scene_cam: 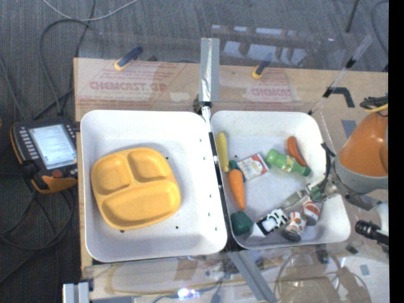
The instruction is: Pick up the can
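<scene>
I see the tool (314, 194) low in the right white bin (265, 120) | finger spread: cannot tell | small red-and-white metal can (311, 211) just beside it near the front-right corner, touching a black-and-white carton (273, 221) | risk: crowded neighbours get clipped, can rolls off

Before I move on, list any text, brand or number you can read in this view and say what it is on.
"CHEMCAST GP", as best I can read it, in faded red on the protective film behind the left bin; seemingly repeated on the film behind the right bin, too faint to confirm.
Small red and white carton in the right bin: print too small to read.
Pendant screen at left: blurred, unreadable.
Cans near the gripper: labels unreadable.
</scene>
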